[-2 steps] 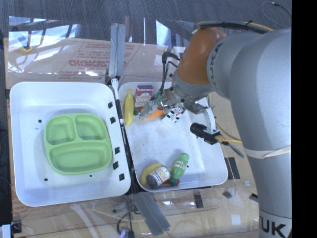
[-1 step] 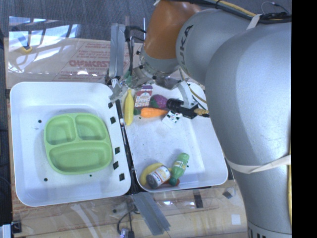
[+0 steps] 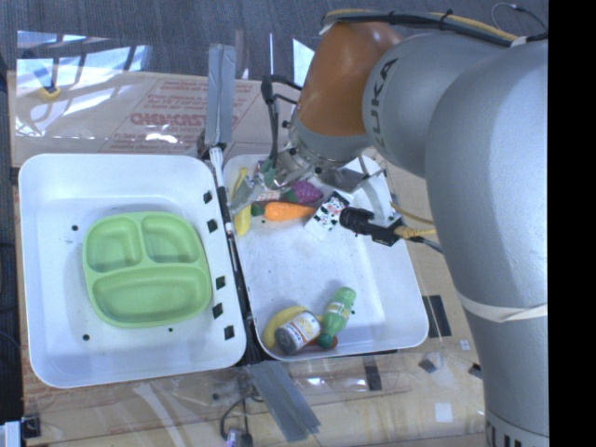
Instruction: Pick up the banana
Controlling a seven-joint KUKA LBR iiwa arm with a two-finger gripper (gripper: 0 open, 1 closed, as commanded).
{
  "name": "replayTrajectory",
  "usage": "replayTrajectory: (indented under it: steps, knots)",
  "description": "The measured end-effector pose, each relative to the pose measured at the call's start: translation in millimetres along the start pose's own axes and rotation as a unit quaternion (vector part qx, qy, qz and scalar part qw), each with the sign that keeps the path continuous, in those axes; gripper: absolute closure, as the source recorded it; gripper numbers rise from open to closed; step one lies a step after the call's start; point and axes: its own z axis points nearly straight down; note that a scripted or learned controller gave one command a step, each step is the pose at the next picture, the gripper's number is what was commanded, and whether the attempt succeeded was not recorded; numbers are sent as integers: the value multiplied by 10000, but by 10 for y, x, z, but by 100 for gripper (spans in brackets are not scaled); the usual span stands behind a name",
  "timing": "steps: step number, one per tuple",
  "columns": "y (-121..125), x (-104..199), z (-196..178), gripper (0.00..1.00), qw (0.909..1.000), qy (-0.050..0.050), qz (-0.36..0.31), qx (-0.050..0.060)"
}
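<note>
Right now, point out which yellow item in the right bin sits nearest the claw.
The small yellow piece by the divider, left of the carrot, under the claw. The other yellow item lies at the bin's near edge.

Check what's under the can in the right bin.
A yellow piece, likely the banana, pokes out from under the can; a green bottle lies alongside. Most of it is covered.

This is a robot lab or test cell, not a home. A big grey industrial arm [image 3: 466, 128] with an orange band and loose cables reaches over a surface [image 3: 140, 119] covered in flattened cardboard and clear plastic sheet. Two shallow white bins [image 3: 47, 343] sit clamped side by side, holding toy food and a green divided plate [image 3: 146, 268].
</note>
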Motion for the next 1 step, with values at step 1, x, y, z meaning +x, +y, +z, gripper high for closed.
replayTrajectory:
  steps: [1]
  knots:
    - [85, -238, -5, 0, 10000, -7, 94, -5]
